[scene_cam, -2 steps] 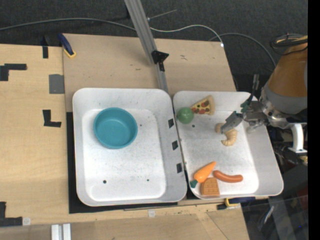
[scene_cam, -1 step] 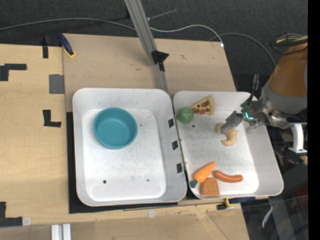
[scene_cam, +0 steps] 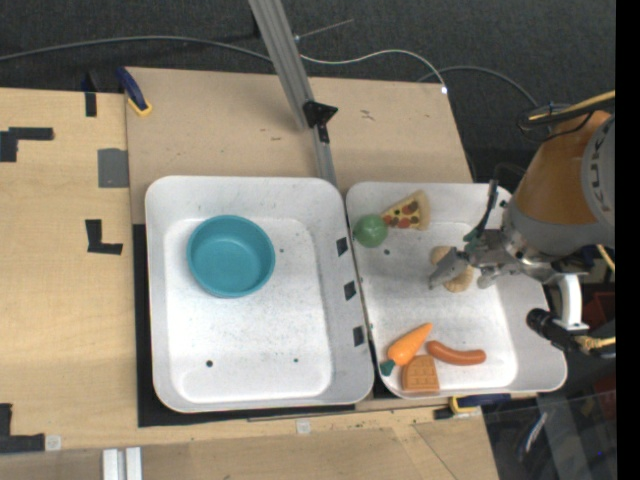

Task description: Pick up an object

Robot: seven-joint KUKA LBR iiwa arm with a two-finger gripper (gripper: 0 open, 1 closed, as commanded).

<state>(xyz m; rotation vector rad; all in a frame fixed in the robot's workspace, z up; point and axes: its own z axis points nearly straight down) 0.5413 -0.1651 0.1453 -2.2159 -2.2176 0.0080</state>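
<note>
A tan wooden table (scene_cam: 250, 128) is sitting against dark carpet, carrying two white bins side by side. The left bin (scene_cam: 245, 368) is holding a teal bowl (scene_cam: 231, 255) toward its far left corner. The grey arm (scene_cam: 560, 203) is reaching over the right bin (scene_cam: 500, 368), its hand (scene_cam: 452, 271) lying low over a small beige object (scene_cam: 458, 282); I cannot tell whether the fingers are gripping it. A pizza slice (scene_cam: 407, 211) and green ball (scene_cam: 370, 231) are lying near the far edge; a carrot (scene_cam: 409, 344), sausage (scene_cam: 456, 353) and waffle (scene_cam: 421, 374) are resting near the front edge.
</note>
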